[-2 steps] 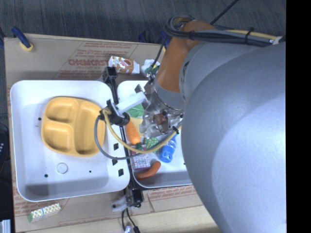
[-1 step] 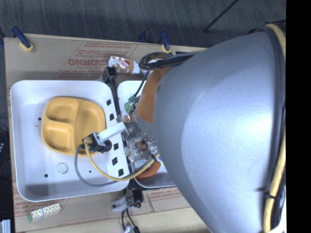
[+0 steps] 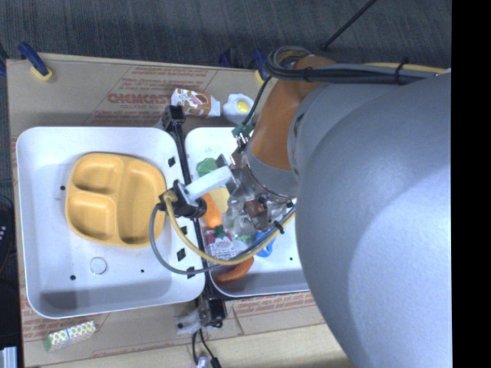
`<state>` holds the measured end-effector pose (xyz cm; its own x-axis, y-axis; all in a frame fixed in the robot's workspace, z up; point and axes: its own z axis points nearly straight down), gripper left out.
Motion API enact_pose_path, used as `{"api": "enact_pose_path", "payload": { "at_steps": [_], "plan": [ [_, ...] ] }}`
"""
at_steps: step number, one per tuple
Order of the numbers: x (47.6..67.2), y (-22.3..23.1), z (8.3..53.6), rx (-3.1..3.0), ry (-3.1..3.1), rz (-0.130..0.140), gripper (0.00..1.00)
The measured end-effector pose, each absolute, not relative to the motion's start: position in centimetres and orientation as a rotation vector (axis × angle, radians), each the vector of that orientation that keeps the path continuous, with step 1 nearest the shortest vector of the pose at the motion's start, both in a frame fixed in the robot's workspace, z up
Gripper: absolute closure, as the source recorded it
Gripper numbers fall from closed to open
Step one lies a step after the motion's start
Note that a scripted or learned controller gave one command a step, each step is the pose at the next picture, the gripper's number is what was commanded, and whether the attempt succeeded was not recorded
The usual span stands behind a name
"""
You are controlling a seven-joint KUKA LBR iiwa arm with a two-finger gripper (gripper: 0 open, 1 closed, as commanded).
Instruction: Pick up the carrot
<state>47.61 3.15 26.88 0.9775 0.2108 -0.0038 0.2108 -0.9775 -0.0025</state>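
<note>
The carrot (image 3: 212,218) shows as a small orange piece in the right bin (image 3: 201,139), near the bin's left wall and partly covered by the gripper's hardware. My gripper (image 3: 244,208) is low in that bin, just right of the carrot and over a crowded pile of items. The grey arm and its orange band (image 3: 272,129) hide most of the bin's right side. I cannot see whether anything is held.
A yellow divided plate (image 3: 115,198) lies in the left bin (image 3: 46,282). Around the carrot are a yellow item (image 3: 219,198), a green item (image 3: 207,167), a red packet (image 3: 221,245) and an orange bowl (image 3: 230,272). A hose loop (image 3: 165,251) crosses the bins' divider.
</note>
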Motion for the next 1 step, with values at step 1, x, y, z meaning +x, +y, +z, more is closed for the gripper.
{"api": "enact_pose_path", "payload": {
  "at_steps": [1],
  "plan": [
    [47.52,5.06,19.06,-3.111,-0.403,0.011,1.00]
  ]
}}
